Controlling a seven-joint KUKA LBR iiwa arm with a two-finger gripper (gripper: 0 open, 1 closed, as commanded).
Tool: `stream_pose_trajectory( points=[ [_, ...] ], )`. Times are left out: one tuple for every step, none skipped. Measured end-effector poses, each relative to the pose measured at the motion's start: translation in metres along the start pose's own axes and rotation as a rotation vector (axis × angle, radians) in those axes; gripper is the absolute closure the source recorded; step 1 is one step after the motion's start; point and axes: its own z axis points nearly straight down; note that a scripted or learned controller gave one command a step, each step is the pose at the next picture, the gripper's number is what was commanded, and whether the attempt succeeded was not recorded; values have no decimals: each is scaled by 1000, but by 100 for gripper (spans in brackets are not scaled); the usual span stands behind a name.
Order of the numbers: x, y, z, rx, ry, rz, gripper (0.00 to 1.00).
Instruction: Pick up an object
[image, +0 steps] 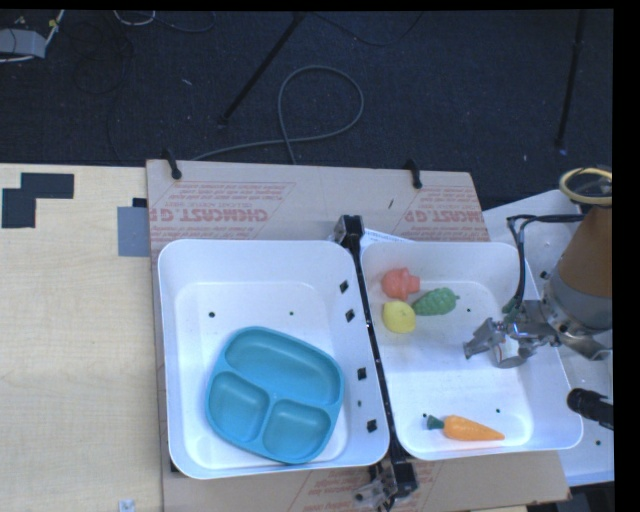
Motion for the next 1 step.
stream_pose_trajectory(
  points=[
    [0, -2, 65, 1, 0, 0, 0]
  ],
)
